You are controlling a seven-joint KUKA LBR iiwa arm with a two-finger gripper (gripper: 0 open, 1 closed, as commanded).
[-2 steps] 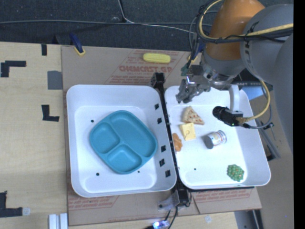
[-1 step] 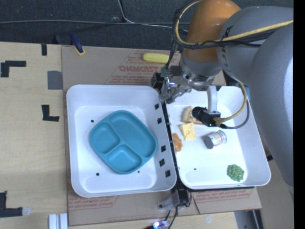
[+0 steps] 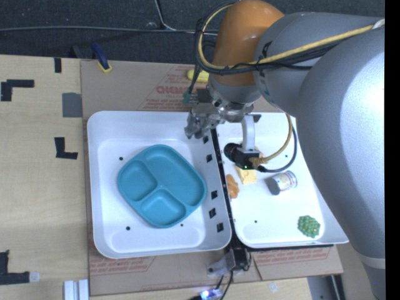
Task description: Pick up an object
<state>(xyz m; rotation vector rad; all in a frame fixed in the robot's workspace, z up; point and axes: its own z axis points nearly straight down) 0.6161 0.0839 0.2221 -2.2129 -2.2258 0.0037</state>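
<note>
A blue divided plate (image 3: 161,184) lies in the left bin (image 3: 106,130). In the right bin (image 3: 281,230) are a small orange piece (image 3: 232,186), a pale yellow block (image 3: 249,176), a silver can on its side (image 3: 282,182) and a green knobbly ball (image 3: 308,225). My gripper (image 3: 199,128) hangs over the back of the divider between the two bins, above the left bin's far right corner. Nothing shows between its fingers, and their spacing is unclear from this angle.
The grey arm and its orange band (image 3: 240,33) cover the back right of the scene. A black fitting with cables (image 3: 240,155) hangs over the right bin near the yellow block. Brown cardboard (image 3: 137,86) surrounds the bins.
</note>
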